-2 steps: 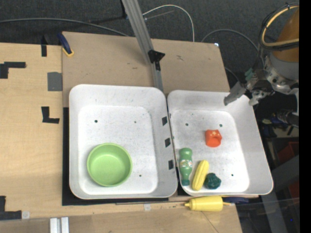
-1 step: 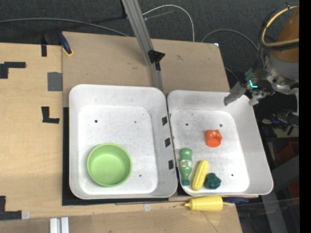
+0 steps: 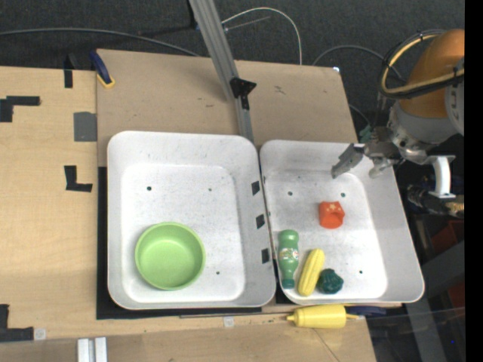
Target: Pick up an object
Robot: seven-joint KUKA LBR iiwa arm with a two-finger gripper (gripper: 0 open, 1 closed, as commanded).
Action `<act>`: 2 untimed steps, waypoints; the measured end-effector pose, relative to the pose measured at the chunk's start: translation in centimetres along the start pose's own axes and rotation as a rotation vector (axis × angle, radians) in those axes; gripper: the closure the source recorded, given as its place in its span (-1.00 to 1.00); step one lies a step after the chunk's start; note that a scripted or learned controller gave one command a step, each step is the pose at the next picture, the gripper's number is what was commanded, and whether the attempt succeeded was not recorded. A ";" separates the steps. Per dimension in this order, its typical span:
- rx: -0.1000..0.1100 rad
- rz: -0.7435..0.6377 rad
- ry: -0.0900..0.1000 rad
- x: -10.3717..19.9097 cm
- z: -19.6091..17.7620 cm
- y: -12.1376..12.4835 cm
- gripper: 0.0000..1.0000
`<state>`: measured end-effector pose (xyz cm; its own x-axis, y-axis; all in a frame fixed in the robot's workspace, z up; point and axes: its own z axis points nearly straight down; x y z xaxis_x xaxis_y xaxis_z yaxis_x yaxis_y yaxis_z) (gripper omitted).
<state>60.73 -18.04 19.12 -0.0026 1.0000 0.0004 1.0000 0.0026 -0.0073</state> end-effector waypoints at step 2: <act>-0.001 0.001 -0.001 -0.7 10.4 -0.6 -1.00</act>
<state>60.04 -18.74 8.71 -0.0018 1.0000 -0.0004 1.0000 0.0018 -0.0059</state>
